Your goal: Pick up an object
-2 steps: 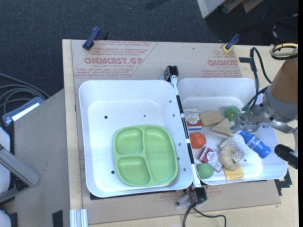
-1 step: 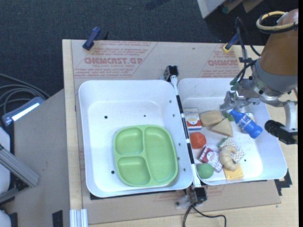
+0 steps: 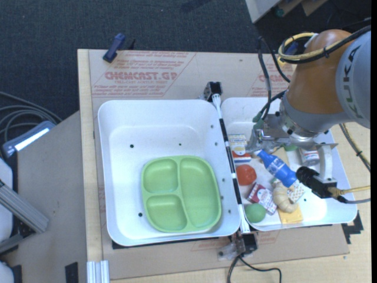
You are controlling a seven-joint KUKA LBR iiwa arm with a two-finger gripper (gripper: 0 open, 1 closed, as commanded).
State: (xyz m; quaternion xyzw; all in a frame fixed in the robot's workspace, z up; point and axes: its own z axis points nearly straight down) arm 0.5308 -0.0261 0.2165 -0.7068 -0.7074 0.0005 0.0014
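With the jaws hidden under the grey arm's wrist (image 3: 294, 128) so I cannot tell their state, descend squarely over the blue plastic bottle (image 3: 275, 167), avoiding the red ball (image 3: 245, 174).

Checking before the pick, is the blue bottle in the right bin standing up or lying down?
Lying down. The blue bottle rests on its side among the other items in the right bin, white cap toward upper left.

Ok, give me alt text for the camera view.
A grey and orange robot arm reaches over the right white bin, which holds a blue bottle, a red ball and other small items. The left bin holds a green divided tray.
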